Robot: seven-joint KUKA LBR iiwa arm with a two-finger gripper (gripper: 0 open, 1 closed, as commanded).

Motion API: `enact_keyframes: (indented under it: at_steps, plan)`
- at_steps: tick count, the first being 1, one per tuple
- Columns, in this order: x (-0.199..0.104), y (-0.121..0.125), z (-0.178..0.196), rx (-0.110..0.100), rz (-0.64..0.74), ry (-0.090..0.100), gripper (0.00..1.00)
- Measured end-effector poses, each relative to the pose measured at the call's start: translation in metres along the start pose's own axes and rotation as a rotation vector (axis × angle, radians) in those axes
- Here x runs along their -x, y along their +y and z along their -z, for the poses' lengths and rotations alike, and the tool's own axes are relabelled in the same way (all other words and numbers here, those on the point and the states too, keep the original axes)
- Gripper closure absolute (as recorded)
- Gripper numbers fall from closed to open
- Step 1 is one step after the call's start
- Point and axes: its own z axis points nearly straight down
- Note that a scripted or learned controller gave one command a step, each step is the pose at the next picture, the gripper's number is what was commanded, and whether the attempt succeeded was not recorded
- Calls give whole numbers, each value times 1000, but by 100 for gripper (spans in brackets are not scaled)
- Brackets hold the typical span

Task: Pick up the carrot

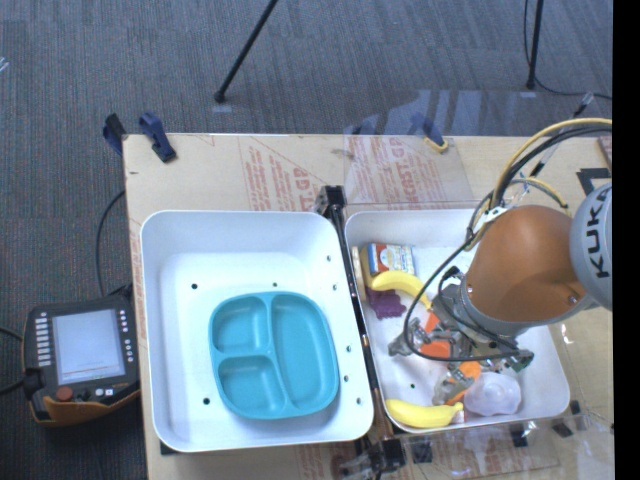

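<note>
My gripper (455,346) sits low in the right bin (545,393); I cannot tell its state. The carrot (432,346) is the orange piece directly under it, partly covered. I judge it light, stiff and smooth, likely a toy; grasp across the narrow middle to limit slipping. Count: two bananas (398,284) (425,413), one small box (388,259), one purple piece (388,306). One teal plate (272,354) lies in the left bin (160,268).
</note>
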Motion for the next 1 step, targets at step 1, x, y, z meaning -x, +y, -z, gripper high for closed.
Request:
enact_keyframes:
  at_steps: [1]
  plan:
    - [5,1,12,-2,7,-7,100]
